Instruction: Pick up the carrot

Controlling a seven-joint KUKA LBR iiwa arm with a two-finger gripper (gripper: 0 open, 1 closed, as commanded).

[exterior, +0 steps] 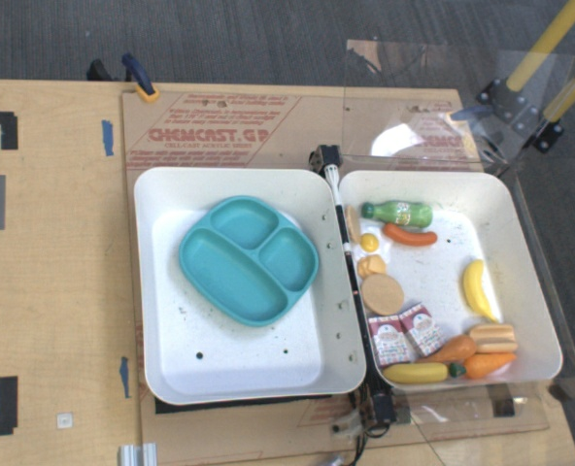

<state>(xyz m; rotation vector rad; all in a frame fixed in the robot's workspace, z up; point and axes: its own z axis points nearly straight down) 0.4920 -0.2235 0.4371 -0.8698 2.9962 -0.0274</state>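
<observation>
Carrot (489, 364) sits in the right bin (521, 223), near-right corner, tight vs the near wall. I take it to be the orange piece with its long axis running roughly left-right along that wall. Crowded: hot dog bun (492, 336) touching on the far side, yellow piece (416, 373) just beside its left end. Possible lookalike is the orange-red stick (411, 235) by the green bottle (397, 212), far side of the bin. Pincer state and bearing to the carrot: can't tell. Arm comes from the right, so the carrot's on the arm's side. Prob. close across the short axis – wall clearance is the risk.
</observation>
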